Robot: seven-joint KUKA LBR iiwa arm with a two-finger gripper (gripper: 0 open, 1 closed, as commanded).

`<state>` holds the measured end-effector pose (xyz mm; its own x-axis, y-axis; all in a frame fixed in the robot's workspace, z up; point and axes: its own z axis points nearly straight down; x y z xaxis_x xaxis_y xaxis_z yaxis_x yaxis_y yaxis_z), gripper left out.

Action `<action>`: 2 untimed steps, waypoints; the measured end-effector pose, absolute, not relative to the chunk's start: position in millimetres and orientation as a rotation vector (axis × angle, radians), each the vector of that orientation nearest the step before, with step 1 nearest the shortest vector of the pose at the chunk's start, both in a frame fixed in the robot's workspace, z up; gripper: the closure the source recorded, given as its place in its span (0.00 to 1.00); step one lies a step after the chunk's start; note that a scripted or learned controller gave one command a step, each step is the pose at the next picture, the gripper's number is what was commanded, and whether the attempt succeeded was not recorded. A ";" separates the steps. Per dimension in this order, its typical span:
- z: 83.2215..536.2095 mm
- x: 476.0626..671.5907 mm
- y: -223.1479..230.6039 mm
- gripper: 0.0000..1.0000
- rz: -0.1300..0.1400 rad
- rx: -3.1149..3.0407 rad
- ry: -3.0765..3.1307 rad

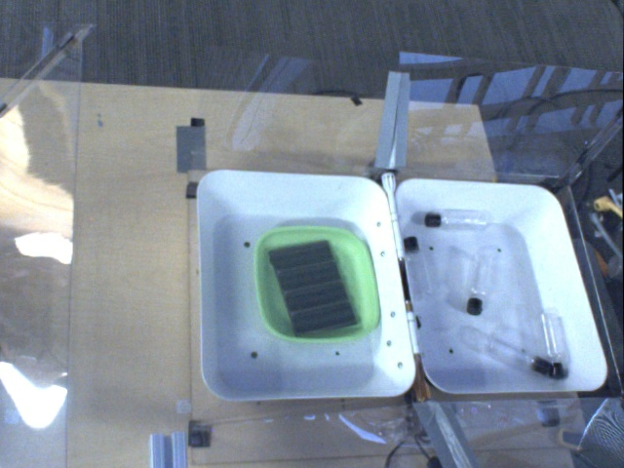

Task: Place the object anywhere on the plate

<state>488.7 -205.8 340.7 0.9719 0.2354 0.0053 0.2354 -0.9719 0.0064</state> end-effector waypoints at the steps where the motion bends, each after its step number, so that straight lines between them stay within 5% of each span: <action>1: 280.4 488.3 -205.2 0.00 0.004 3.124 0.322; 2: 308.6 488.5 -205.5 0.00 0.009 3.122 0.326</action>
<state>488.5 -205.5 308.6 0.9784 0.2065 0.0051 0.2065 -0.9784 0.0035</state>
